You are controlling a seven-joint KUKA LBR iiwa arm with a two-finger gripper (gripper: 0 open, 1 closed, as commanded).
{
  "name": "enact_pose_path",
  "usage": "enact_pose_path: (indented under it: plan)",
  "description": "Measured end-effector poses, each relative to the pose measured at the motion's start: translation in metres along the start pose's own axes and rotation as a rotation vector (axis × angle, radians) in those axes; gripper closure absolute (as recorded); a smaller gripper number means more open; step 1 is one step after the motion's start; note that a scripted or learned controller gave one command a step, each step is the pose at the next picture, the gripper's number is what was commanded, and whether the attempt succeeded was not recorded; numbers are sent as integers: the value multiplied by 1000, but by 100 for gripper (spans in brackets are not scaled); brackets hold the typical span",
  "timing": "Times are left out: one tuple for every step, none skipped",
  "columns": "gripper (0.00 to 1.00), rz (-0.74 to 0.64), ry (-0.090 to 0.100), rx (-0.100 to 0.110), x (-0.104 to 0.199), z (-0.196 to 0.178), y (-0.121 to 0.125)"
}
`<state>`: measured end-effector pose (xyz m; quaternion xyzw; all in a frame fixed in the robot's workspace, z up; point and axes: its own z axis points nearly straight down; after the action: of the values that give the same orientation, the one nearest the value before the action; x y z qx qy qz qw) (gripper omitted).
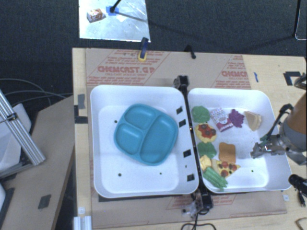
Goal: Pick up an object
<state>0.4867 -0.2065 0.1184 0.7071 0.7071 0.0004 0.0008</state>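
The right bin [268, 176] holds several toy foods: a green leafy piece [201, 113], a pink-and-white packet [219, 118], a purple grape bunch [235, 117], a tan wedge [254, 120], a small pizza [206, 132], an orange-brown toast [227, 152], a green piece [207, 149] and a green pod [214, 177]. My gripper [259, 150] hangs low over the right side of this bin, on bare floor to the right of the toast. Nothing shows between its fingers.
A blue divided plate [146, 133] lies in the left bin [103, 128]. The bins sit on cardboard [124, 71] on the bench. A shiny sheet [114, 12] with a small object lies beyond the bench.
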Motion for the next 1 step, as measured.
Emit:
enact_pose_path:
  plan:
    - [100, 0, 0, 1, 0, 11, 0]
